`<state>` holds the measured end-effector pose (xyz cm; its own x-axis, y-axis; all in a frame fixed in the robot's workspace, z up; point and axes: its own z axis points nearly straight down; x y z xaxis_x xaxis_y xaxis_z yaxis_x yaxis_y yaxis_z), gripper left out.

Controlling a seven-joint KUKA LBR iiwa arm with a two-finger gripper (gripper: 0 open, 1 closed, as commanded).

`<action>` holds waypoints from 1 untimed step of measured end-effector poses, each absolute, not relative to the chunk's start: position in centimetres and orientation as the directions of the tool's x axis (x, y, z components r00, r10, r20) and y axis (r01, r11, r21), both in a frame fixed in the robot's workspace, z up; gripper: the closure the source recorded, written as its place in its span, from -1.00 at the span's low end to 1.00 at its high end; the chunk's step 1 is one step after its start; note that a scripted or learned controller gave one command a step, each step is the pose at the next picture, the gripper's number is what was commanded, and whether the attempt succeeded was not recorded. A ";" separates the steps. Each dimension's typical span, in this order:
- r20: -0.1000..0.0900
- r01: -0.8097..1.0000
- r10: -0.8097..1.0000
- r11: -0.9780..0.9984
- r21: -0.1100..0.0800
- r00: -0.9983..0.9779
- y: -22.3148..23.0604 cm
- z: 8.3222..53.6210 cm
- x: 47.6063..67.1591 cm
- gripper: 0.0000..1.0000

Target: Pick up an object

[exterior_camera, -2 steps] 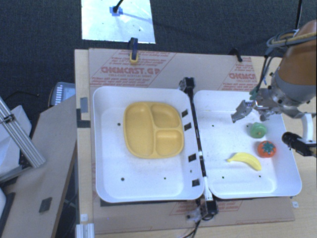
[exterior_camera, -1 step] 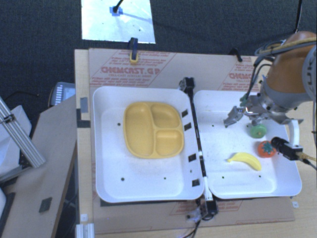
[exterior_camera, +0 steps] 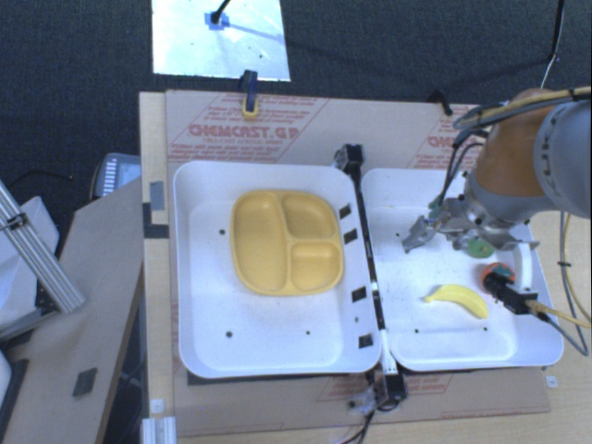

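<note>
— Claw [exterior_camera: 416,236] first: where is it?

— Over the right bin [exterior_camera: 416,345], in the far half, close to the middle of that bin's width. It hangs from the grey arm [exterior_camera: 555,160], which reaches in from the right, and it points toward the wall shared by the two bins.

— Apart or together?

— I cannot tell; it is small and seen at a slant. Nothing can be made out in its grip.

— And the thing to pick?

— A banana [exterior_camera: 456,301], lying flat on the floor of the same bin, in the near half and toward the right. It sits nearer the camera than the claw, apart from it and not touching.

— Which way does it lie?

— Its long axis runs roughly left to right across the bin, dipping a little toward the near edge at the right end. The left tip is thin and pointed, and the right end looks thicker. The curve bows away from the camera.

— The other bin?

— The left bin [exterior_camera: 190,276] holds a yellow plate [exterior_camera: 285,241] with three compartments, sitting about in its centre, well apart from claw and banana.
</note>
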<state>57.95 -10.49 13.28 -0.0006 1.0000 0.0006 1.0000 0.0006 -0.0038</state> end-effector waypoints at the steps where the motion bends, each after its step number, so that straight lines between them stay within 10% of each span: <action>1: 0.001 1.000 1.000 0.000 -0.003 0.000 -10.4 8.1 57.9 -1.00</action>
